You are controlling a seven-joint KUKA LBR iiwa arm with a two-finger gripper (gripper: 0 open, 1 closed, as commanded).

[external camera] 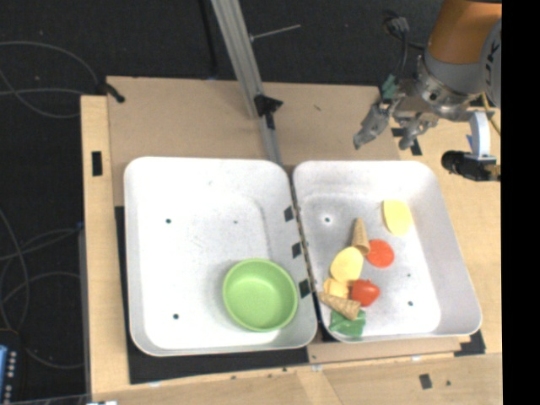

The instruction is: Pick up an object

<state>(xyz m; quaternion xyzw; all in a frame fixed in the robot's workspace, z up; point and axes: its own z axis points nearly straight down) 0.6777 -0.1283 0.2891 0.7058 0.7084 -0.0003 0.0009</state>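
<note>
toy food pile (359, 281): right bin (439, 226) | pincer (390, 132): spread open, bare, well above-behind

My arm (462, 32) runs off the top edge, so only the orange band and wrist show — and my gripper (390, 129) is too small and cluttered for me to tell how it stands. The pile (353, 285) in the right bin (439, 251) overlaps itself: a cone (340, 305) lies across a green piece (348, 326) whose shape I cannot make out, and a yellow piece (346, 265) partly covers what sits under it. The metal post (238, 49) is also cut off at the top.
</note>
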